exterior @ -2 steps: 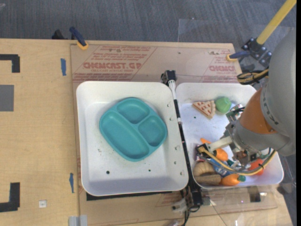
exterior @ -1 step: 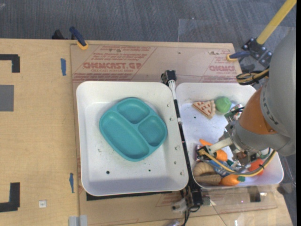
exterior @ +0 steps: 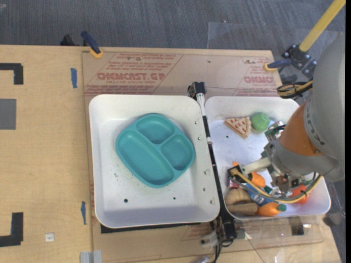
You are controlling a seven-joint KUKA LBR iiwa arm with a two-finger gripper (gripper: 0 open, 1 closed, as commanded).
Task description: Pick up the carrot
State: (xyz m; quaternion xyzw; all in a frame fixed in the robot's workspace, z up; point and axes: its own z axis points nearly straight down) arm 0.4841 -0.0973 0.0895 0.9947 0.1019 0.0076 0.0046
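Brown cardboard covers the table (exterior: 44, 163), grey carpet beyond. Jaws (exterior: 281, 186) low in the right bin (exterior: 323, 201), grip unreadable; carrot (exterior: 267, 209) just below them.

Wooden bench (exterior: 38, 163) bears cardboard sheet (exterior: 181, 70) under two white bins (exterior: 104, 163)

"CHEMCAST GP" printed on cardboard sheet (exterior: 181, 75)
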